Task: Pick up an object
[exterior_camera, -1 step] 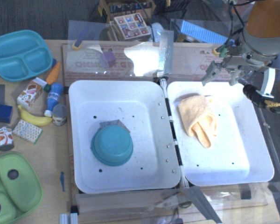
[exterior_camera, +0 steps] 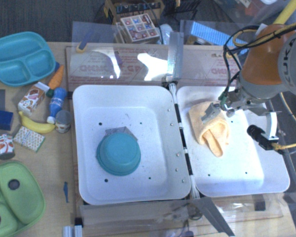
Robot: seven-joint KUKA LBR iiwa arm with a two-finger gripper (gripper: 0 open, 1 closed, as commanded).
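A pale yellow cloth (exterior_camera: pixel 213 130) lies crumpled in the right bin (exterior_camera: pixel 246 177), near its upper left corner. My gripper (exterior_camera: pixel 217 109) hangs from the orange-banded wrist (exterior_camera: pixel 264 58) and sits right over the cloth's upper edge, low against it. From this angle I cannot see whether any cloth is caught in it. In the left bin (exterior_camera: pixel 89 112) a teal bowl (exterior_camera: pixel 119 153) rests upside down on a small grey scrap (exterior_camera: pixel 119 131).
A ridge (exterior_camera: pixel 182 142) separates the two bins. On the bench to the left lie a teal tray (exterior_camera: pixel 22 58), a banana (exterior_camera: pixel 35 124), a small carton (exterior_camera: pixel 32 98), a blue bottle (exterior_camera: pixel 55 104) and a green tray (exterior_camera: pixel 12 201). A black cable plug (exterior_camera: pixel 259 135) hangs beside the wrist.
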